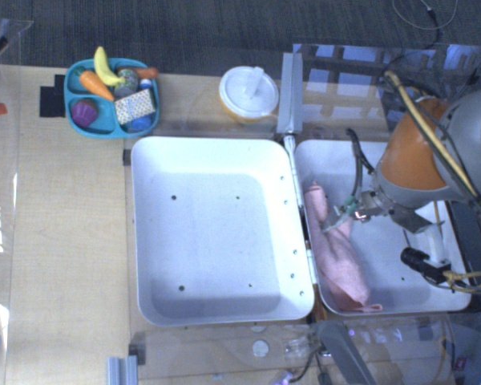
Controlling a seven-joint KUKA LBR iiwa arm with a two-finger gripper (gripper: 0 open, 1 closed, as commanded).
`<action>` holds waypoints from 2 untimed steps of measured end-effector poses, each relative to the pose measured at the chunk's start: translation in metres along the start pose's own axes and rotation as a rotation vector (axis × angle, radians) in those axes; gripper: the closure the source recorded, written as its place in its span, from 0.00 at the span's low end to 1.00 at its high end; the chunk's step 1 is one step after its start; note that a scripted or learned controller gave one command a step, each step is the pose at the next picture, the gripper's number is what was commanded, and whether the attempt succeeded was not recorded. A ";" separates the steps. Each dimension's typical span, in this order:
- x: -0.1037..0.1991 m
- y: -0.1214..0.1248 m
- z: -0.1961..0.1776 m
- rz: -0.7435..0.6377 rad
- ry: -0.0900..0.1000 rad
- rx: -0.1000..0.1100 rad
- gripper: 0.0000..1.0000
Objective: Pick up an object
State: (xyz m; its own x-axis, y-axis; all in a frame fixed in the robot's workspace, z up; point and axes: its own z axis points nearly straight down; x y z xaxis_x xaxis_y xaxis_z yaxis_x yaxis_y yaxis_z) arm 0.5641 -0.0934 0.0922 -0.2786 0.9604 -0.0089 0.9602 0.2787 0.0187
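A pink cloth lies stretched along the left side of the right bin, running from near the bin's top left down to its front. My gripper reaches in from the right and sits low over the cloth's upper part, touching or just above it. The grey arm with its orange band hangs over the right half of that bin.
The left bin stands beside the right one. Behind the bins on the bench are a blue tray of toy food and a white lidded bowl. A metal post rises between the bins at the back.
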 end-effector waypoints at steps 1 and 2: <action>-0.019 0.060 0.002 0.042 0.002 0.003 0.00; -0.005 0.010 0.001 0.079 0.003 0.004 0.00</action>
State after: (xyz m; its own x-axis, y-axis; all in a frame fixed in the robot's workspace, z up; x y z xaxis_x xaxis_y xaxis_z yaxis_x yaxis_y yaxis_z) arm 0.5751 -0.0958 0.0915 -0.2018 0.9794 -0.0049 0.9793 0.2018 0.0154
